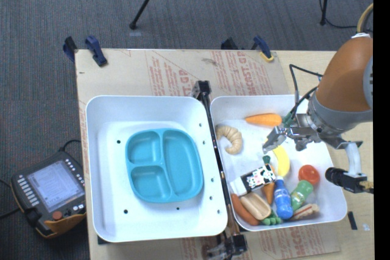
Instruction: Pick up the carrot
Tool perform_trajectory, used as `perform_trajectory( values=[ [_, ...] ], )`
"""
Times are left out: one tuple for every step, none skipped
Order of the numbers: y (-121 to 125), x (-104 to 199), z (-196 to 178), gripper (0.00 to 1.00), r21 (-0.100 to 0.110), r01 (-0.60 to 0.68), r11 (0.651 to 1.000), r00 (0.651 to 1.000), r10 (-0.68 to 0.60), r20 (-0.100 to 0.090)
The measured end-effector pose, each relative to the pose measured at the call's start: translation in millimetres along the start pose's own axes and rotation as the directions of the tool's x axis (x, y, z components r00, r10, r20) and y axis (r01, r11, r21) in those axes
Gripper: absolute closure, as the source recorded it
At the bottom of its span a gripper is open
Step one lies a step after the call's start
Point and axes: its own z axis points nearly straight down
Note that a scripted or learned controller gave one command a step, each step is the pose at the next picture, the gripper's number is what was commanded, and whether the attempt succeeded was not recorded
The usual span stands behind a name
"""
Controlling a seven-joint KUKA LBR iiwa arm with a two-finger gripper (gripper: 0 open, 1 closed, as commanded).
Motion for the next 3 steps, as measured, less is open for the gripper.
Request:
perform_trajectory(
  values=[
    [99.1,-2.8,-42.0,0.00,-0.005,0.098,0.995,0.995,-0.098,0.003],
    [97.8,6.4,64.6,0.00,0.002,-0.014,1.000,1.000,0.014,0.000],
    [98.8,-38.4,104.9,0.00,-0.001,0.120,0.993,0.993,-0.120,0.001]
  ],
)
